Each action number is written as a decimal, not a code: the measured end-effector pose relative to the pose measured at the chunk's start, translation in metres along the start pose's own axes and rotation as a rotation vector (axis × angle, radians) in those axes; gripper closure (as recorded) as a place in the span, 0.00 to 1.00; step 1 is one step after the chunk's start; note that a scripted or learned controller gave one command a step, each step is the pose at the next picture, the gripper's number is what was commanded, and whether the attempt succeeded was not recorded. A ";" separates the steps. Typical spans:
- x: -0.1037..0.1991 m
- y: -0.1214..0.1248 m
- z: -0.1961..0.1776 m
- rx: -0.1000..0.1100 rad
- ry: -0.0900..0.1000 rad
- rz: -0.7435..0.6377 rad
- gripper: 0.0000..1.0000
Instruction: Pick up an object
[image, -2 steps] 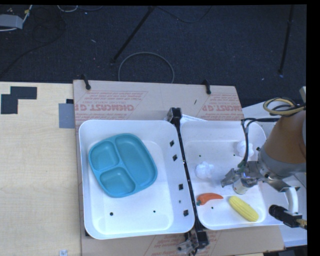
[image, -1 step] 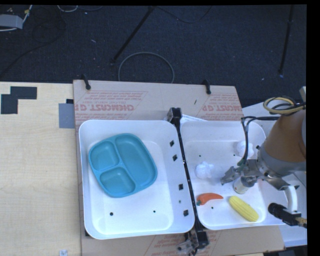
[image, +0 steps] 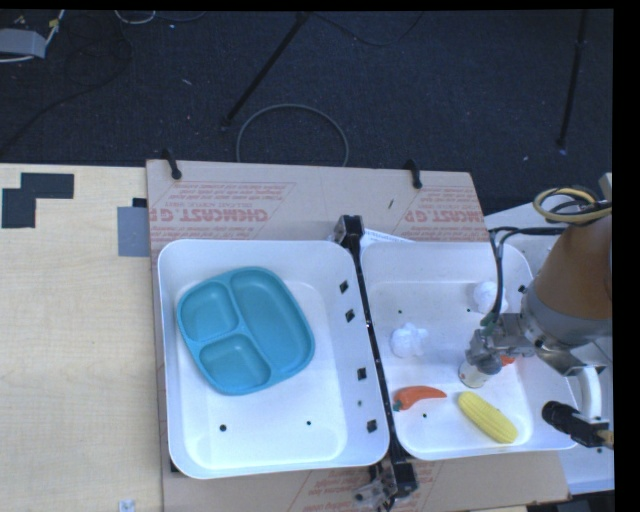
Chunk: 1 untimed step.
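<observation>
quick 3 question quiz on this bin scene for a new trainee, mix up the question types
1. True or false: the blue three-compartment plastic tray lies in the left white bin.
2. Which item lies nearest the front wall of the right white bin? A) the yellow toy corn cob B) the orange toy carrot C) the small white lump
3. Fill in: the gripper hangs over the ____ bin.

Key: 1 true. 2 A, the corn cob lies lowest in the view, by the front wall. 3 right.
</observation>
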<state>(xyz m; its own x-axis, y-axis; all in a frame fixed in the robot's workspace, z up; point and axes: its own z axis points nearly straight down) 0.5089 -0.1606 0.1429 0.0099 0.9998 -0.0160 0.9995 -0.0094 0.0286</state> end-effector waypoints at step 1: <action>-0.006 0.003 -0.043 0.028 0.016 -0.010 1.00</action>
<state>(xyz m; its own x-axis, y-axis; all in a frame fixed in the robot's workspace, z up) 0.5108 -0.1657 0.1857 -0.0004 1.0000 -0.0002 1.0000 0.0004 0.0007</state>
